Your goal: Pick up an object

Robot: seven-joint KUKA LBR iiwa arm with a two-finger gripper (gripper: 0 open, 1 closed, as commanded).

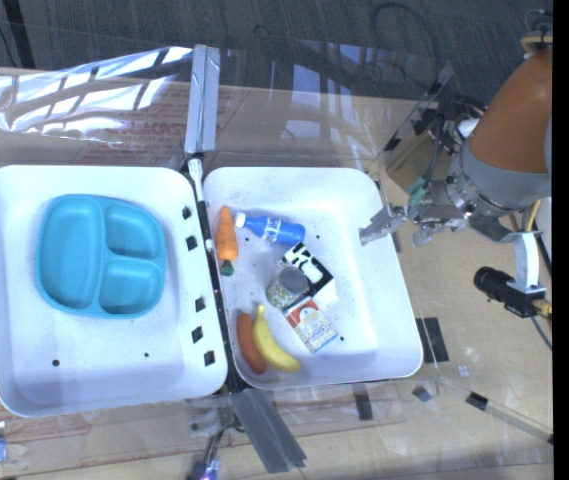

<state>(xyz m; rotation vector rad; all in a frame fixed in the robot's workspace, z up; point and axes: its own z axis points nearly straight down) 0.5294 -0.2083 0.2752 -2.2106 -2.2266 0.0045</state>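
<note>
Hanging over the right rim of the right bin (389, 353), the claw (396, 220) sits at the end of the grey arm (504, 183), which comes in from the right with its orange band (514, 98) up near the picture's edge. One grey finger (376, 230) pokes out leftward over the bin's edge, but from where I stand I cannot tell how far the claw is spread; nothing is between its fingers that I can make out.

Every object lies in that right bin, left of the claw and apart from it. Nearest is a black-and-white box (307, 264) with a small round tin (287, 289) touching its lower left side. Just below them lies a flat packet (312, 326) with red and white print. A yellow banana (274, 345) curves along the bin's lower left, pressed against a reddish-brown sausage-shaped thing (249, 342) on its left. Further up, a blue-and-white bottle (269, 229) lies on its side, and next to it an orange carrot (226, 236) lies lengthwise beside the wall shared with the other bin.

The left bin (14, 368) holds a blue divided tray (101, 254), lying flat, well away from the claw. Both bins rest on a wooden bench (484, 368), with clear plastic sheeting (84, 93) behind them
</note>
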